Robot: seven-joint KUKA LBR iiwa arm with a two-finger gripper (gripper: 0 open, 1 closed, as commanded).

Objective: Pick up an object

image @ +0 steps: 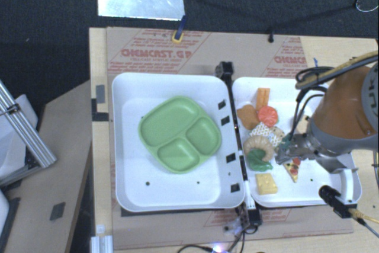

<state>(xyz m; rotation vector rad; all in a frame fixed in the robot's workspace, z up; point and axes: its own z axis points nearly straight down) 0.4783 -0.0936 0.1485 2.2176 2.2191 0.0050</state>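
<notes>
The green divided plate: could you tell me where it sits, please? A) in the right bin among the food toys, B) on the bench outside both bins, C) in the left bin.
C: the green divided plate lies flat inside the left bin, apart from the food toys in the right bin.

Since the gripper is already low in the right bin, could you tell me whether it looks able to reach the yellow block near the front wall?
Probably yes: the yellow block lies apart with nothing on top, close to the gripper.
</notes>
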